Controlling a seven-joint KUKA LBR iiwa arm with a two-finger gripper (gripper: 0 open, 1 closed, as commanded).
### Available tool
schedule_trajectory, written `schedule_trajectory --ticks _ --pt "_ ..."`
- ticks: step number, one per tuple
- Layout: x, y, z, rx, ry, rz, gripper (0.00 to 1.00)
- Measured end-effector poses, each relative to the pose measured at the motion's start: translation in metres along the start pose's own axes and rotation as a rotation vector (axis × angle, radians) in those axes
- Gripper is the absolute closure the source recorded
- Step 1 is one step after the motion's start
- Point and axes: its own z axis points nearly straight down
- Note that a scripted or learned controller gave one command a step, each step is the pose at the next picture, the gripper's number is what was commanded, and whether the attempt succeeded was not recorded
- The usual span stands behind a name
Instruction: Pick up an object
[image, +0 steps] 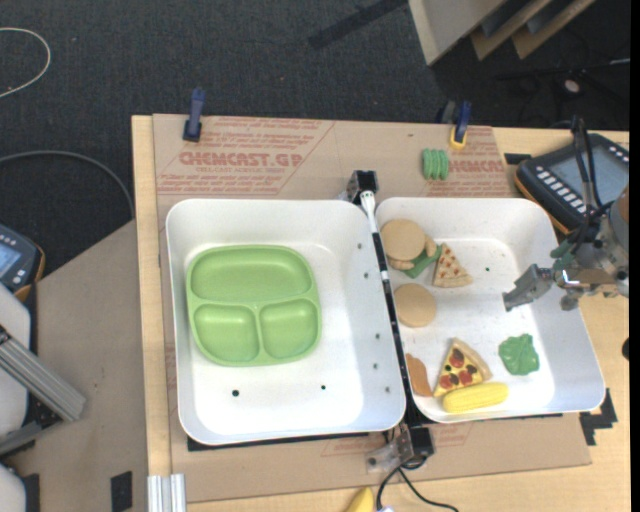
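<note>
Currently green divided plate (254, 303) fills left bin (185, 225). Right bin (520, 215) holds burger (405, 243), pizza slices, corn, green leafy toy (518, 354). Gripper (527, 288) hovers just above leafy toy; finger state: cannot tell.

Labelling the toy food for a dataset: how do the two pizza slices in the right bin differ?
The upper pizza slice looks smaller and lies near the burger, toward the bin's far side; the lower pizza slice looks larger and lies near the front, just above the corn cob. The upper one shows few toppings, the lower one several red rounds. Both are tan-crusted wedges lying flat in the right bin.
</note>
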Motion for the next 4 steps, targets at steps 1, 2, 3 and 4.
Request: schedule_trajectory --ticks 1,2,3,4 --pt "0.095 -0.002 -0.043 -0.006 0.003 -0.011 0.00" --pt "0.231 -0.005 -0.112 -0.008 0.007 -0.017 0.00" --pt "0.314 0.008 -0.135 -0.005 0.003 -0.010 0.00" --pt "0.212 -0.008 0.067 0.018 -0.005 0.010 0.00"
